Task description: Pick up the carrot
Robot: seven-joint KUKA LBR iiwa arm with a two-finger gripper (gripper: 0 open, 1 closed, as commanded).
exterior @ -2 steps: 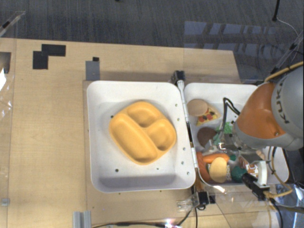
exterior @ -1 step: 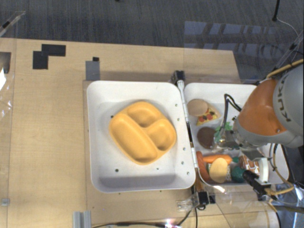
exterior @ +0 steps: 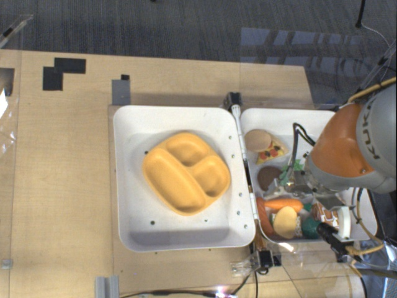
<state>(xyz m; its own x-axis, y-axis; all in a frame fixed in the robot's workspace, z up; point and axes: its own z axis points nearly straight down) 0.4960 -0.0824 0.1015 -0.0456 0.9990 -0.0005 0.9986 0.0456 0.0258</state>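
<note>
Plainly, the slim orange toy carrot (exterior: 283, 204) lay in the right white bin (exterior: 322, 118) just beside a yellow lump (exterior: 286, 221), under the pincer (exterior: 302, 190), whose state I couldn't tell, so a careful, centred descent seemed wise.

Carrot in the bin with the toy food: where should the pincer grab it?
Probably the carrot's middle, coming straight down from above. It lies flat and long, left to right, so the pincer should close across its thin width. The yellow round food touches its near side, so squeeze carefully.
</note>
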